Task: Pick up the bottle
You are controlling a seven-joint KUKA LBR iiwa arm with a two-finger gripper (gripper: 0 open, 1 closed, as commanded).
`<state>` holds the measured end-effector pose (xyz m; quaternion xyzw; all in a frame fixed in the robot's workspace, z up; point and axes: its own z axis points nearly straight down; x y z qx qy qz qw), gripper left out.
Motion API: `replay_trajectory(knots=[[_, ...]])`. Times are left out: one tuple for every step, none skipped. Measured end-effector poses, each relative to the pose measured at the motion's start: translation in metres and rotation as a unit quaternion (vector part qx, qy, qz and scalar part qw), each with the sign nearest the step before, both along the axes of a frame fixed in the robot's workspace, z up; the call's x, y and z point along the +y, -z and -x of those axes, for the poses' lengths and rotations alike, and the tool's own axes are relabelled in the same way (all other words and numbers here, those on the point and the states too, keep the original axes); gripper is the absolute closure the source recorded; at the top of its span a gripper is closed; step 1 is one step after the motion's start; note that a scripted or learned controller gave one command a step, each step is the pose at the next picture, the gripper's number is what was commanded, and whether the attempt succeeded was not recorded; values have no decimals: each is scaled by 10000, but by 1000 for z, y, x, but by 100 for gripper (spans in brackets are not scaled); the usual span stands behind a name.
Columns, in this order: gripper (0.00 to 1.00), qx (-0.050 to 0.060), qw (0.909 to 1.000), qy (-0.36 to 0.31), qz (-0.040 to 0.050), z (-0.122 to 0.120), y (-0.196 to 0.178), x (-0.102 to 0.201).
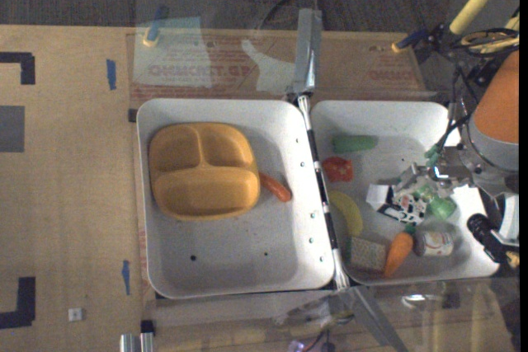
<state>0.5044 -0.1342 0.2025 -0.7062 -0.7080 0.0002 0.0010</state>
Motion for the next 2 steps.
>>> replay_trajectory(knots=[[0, -11, 9971, -758, 2, -16, 68, -20], [0, -77, 9959, -889, -128, -29, 110, -65]])
